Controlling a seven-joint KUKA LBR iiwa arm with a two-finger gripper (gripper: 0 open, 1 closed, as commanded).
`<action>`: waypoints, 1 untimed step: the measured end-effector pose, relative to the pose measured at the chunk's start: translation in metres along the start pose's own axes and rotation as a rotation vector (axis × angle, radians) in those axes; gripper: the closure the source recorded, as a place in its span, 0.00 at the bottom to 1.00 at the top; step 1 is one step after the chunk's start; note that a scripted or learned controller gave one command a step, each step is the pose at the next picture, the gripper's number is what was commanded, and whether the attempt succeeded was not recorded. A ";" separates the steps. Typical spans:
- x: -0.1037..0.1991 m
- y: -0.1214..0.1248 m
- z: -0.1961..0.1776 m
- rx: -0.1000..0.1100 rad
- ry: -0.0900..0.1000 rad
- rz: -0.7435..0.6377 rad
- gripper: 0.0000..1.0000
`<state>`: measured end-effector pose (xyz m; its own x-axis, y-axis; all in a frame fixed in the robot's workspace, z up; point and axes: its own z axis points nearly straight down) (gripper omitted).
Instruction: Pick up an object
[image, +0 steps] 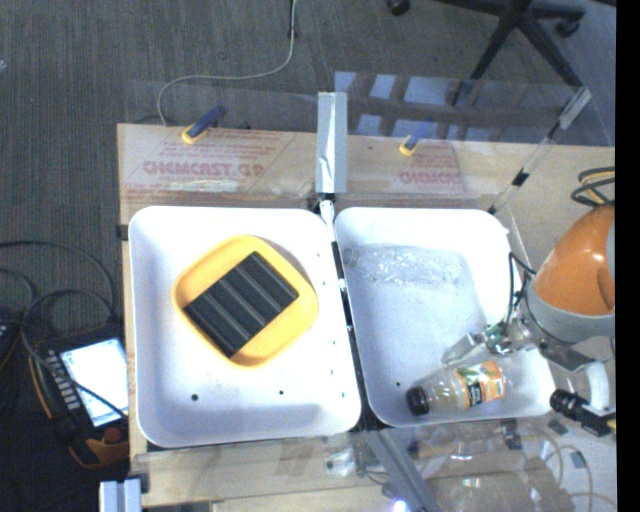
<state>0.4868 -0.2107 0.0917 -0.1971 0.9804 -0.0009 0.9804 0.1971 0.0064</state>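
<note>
A small bottle (458, 388) is seen lying on its side at the near edge of the right bin (420, 235), its long axis running left-right, dark cap leftward. The gripper (497, 340) is placed just above its right end; its state cannot be told

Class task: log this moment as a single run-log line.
arm: right bin's right edge | gripper: above small clear plastic bottle with dark cap, lying in right white bin | left white bin: yellow pad with black ribbed panel
</note>
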 end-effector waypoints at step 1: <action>0.001 0.004 -0.010 -0.010 -0.003 -0.001 1.00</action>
<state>0.4905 -0.2094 0.1022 -0.1984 0.9801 -0.0037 0.9800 0.1984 0.0165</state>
